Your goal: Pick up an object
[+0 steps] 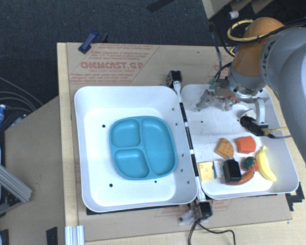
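The worktop [117, 65] is a brown board with red lettering printed across its far part, and it carries two shallow white bins side by side. The left bin [92, 182] holds a blue divided plate [142, 147] with three compartments, lying flat near the middle. The right bin [204, 182] is where the small things are gathered, all toward its near end.

The grey arm [290, 55], with its orange band [252, 42], reaches in from the right and hangs over the far end of the right bin. The gripper [217, 100] sits low above bare white floor there. Whether the jaws are apart or together I cannot tell from here; the metal parts blur into one another. Nothing is visibly caught between them.

The objects lie well apart from the jaws, nearer to me. A yellow banana [265, 164] curves along the right wall. An orange block [246, 144] sits just beside its upper end. A tan cracker-like piece [224, 148] lies to the left of that block. A black box [231, 171] rests beside a red-and-green chilli-shaped item [249, 171]. A small yellow tile [206, 171] lies against the bin's left wall.
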Robot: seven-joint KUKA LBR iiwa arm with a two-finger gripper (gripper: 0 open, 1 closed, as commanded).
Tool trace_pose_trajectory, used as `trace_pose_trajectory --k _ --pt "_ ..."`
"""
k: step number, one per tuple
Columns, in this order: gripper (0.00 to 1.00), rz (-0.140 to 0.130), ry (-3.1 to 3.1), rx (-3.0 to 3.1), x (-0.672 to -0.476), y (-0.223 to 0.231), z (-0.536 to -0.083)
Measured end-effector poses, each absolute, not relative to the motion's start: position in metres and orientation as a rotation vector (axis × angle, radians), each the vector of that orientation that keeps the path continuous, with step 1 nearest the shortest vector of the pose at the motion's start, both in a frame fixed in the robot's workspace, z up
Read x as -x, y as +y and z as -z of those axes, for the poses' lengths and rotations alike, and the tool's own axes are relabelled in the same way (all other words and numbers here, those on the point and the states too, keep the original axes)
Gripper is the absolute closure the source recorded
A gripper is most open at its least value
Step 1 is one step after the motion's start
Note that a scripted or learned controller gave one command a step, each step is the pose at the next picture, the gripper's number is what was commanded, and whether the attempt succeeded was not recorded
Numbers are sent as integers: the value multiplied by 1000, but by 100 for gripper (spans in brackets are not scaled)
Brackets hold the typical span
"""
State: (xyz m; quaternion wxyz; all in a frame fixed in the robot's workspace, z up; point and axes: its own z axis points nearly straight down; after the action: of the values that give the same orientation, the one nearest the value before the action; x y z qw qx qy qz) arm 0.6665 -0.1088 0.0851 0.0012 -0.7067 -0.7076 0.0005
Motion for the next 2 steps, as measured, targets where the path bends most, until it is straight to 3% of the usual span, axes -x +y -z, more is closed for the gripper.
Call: trace_pose_trajectory --k 1,2 --pt "0 1 -2223 2224 -667 -151 -118" --pt "0 -2 -2220 2219 -666 -140 -84"
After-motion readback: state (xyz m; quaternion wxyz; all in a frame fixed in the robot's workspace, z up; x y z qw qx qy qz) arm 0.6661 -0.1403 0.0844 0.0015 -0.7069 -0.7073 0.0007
